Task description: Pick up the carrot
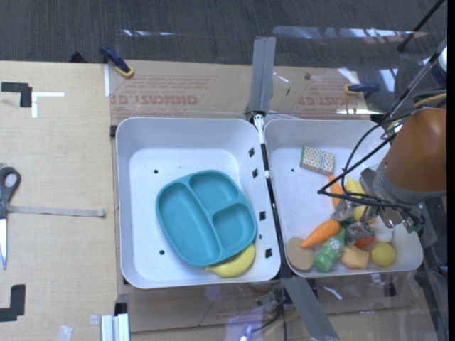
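Note:
The orange carrot (pixel 321 233) lies at a slant in the right bin (pixel 284 183), near its front wall, with its green top pointing right. My gripper (pixel 362 215) hangs low over the bin just right of the carrot's green end, among the toy foods. The grey arm with its orange band (pixel 421 151) comes in from the right above it. Cables and the wrist hide the gripper's tip.
Around the carrot lie a tan round piece (pixel 298 254), a green vegetable (pixel 328 253), a waffle-like piece (pixel 355 257), a lemon (pixel 384 253) and a small box (pixel 317 160). The left bin (pixel 135 190) holds a teal divided plate (pixel 206 217) and a banana (pixel 234 263).

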`<state>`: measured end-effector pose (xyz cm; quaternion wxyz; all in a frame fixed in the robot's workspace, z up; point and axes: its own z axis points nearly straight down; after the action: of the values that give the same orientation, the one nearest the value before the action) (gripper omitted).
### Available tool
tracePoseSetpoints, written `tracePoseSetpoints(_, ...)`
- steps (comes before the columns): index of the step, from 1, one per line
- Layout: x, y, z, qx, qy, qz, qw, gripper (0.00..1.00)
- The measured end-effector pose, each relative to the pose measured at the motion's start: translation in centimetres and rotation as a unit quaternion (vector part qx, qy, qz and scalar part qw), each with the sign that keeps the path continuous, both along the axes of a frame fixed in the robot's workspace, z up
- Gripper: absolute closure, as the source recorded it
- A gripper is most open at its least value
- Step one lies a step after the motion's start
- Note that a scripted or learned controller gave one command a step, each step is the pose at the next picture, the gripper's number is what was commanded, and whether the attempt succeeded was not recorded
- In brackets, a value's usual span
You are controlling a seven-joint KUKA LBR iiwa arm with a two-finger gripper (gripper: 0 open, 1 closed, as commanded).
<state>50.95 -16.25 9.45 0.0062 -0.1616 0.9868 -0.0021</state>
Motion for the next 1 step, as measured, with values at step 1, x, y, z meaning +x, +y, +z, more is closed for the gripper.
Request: tracePoseSetpoints(1,-0.14,0.05,-0.13,0.0007,0.003,0.001,1.0000,0.00)
